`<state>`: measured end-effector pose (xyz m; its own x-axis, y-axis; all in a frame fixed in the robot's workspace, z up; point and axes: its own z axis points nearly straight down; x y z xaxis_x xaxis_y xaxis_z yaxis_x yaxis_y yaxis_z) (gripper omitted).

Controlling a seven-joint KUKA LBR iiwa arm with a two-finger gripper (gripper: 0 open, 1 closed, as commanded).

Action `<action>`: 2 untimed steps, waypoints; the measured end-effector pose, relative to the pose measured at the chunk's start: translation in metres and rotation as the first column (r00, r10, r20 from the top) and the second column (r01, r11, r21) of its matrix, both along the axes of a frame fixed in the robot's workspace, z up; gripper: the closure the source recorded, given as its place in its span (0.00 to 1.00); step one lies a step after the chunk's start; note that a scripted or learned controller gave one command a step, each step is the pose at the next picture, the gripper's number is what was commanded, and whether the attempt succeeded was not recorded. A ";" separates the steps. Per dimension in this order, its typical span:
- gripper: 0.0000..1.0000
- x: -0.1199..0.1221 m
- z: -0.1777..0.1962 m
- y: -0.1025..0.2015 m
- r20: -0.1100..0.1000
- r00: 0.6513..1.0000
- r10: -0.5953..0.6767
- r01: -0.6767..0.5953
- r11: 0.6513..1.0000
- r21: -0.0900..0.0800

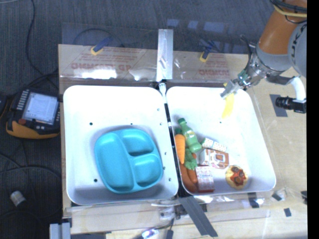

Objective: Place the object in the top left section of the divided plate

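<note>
Yellow object hangs pinched in my claw over the right bin's far side; I'd carry it high and left to the blue divided plate.

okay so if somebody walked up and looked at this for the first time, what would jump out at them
Most likely the bright blue divided plate, lying alone in the left bin. Next, the heap of toy food crowded against the near-left corner of the right bin: a green bottle, an orange carrot, small cartons. The gripper hangs over that bin's far right corner with a yellow object just below it; whether it grips it is unclear.
</note>
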<state>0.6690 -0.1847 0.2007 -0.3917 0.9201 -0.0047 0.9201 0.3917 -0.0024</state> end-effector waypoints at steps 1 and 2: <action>1.00 -0.074 -0.096 0.038 0.001 0.963 0.270 -0.270 0.963 0.007; 1.00 -0.080 -0.026 0.021 0.002 0.975 0.223 -0.223 0.975 0.006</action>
<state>0.5891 -0.1639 0.1748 -0.5868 0.8098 0.0000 0.8098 0.5867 0.0019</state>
